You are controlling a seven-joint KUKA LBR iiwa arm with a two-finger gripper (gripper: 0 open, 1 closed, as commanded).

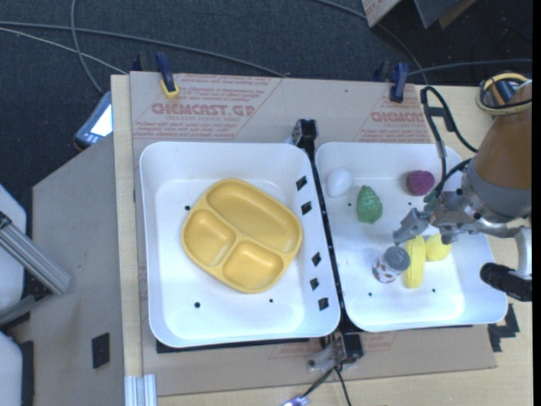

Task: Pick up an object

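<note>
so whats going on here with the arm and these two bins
The arm's gripper is down in the right bin, over the yellow object beside a small cup. A green object, purple ball and white object lie behind it. The left bin holds a yellow divided plate.

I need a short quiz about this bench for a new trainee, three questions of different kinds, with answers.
1. True or false: the yellow divided tray lies in the right bin.
2. Which object lies nearest the divider between the bins? A) white egg-shaped object B) purple object C) green object
3. Fill in: the gripper is over the ____ bin.

Key: 1 false, it lies in the left bin; 2 A; 3 right.
</note>
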